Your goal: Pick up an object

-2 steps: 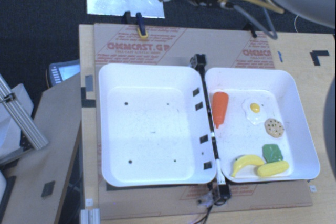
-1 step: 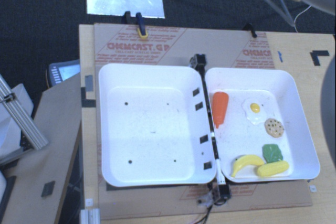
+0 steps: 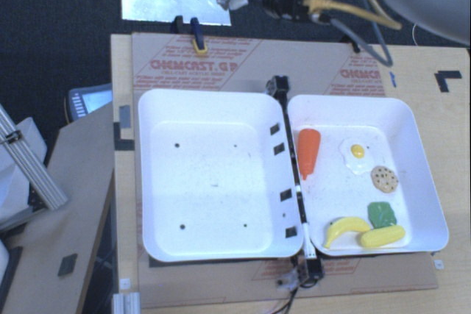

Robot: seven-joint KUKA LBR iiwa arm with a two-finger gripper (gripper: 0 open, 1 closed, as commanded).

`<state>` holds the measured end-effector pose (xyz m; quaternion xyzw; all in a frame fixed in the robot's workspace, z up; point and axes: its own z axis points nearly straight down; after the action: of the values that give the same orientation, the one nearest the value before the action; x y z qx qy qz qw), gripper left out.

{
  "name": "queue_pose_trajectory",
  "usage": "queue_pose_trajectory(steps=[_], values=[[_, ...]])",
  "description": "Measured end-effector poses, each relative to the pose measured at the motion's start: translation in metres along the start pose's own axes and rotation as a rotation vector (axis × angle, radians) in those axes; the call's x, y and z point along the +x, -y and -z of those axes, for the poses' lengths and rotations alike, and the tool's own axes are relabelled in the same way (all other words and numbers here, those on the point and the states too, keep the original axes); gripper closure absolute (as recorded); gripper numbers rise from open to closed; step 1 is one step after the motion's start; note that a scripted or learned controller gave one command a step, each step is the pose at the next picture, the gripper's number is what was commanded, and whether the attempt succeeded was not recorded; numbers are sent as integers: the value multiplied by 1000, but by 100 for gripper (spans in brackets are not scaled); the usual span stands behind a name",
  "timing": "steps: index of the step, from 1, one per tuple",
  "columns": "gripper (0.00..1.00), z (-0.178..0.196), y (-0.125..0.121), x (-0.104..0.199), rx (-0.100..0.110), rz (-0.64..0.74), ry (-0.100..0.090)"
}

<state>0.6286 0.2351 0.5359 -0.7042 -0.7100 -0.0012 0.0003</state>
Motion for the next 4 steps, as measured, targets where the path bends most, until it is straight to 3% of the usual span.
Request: queue_pose_trajectory(steps=[1, 2, 3, 4], values=[[100, -1, -41, -35, -1, -11, 3], [100, 1, 18, 2, -1, 0, -1], [100, -1, -21, -25, -1, -10, 2], [100, -1, -40, -30, -2, -9, 2]])
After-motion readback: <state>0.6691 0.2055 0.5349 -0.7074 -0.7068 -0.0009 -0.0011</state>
